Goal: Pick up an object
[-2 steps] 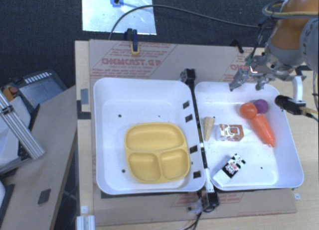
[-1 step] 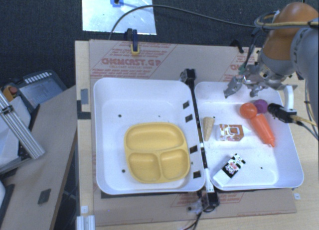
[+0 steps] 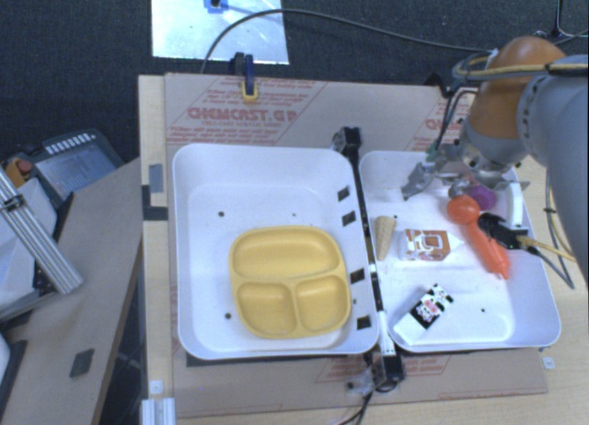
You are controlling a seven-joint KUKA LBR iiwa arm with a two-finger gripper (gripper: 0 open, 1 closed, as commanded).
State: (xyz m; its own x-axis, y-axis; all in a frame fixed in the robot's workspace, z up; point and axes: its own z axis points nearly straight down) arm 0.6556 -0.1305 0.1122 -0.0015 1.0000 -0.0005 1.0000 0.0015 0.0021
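Note:
The right white bin holds several small objects. A tan cone lies at its left side, with a brown and white packet beside it. A black and white patterned block sits near the front. An orange carrot shape lies to the right, below a red-orange ball and a purple piece. My gripper is over the back left part of this bin, just left of the ball. I see nothing held in it.
The left white bin carries a yellow divided plate. A black divider strip runs between the bins. The grey arm with its orange band leans in over the right bin's back right corner. Cables trail at the right.

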